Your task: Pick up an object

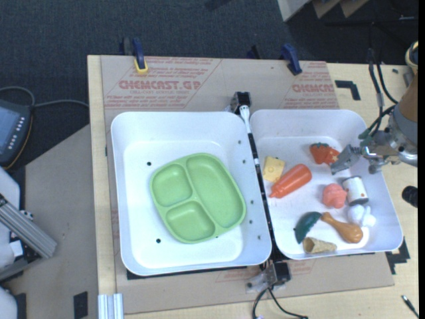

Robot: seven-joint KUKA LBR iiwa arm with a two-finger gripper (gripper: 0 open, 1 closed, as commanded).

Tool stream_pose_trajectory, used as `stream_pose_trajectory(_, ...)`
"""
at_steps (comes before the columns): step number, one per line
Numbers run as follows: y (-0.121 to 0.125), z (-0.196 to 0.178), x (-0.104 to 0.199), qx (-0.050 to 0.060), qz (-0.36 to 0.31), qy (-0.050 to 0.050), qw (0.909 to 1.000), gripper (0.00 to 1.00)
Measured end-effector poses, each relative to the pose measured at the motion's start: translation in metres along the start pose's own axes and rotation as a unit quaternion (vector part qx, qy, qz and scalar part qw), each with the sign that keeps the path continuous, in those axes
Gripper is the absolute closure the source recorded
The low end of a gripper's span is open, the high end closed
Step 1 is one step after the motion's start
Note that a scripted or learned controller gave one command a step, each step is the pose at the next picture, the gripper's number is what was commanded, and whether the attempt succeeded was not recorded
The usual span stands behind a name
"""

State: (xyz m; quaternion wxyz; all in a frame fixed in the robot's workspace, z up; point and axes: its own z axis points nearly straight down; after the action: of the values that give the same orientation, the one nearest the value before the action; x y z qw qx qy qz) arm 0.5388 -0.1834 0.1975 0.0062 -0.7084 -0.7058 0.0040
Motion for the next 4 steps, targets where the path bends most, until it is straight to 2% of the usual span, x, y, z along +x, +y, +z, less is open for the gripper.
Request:
stream_pose_trajectory(1,0.003,-0.008,0.0,-0.007,-0.002,-0.002,1.0,0.0)
stream_pose_trajectory(3,0.016,0.085,0.009,-0.004,-0.002,0.0,1.0,0.0)
stream_pose_trajectory(4,0.019,0.112,0.015,-0.007,-0.005,0.004,1.0,0.0)
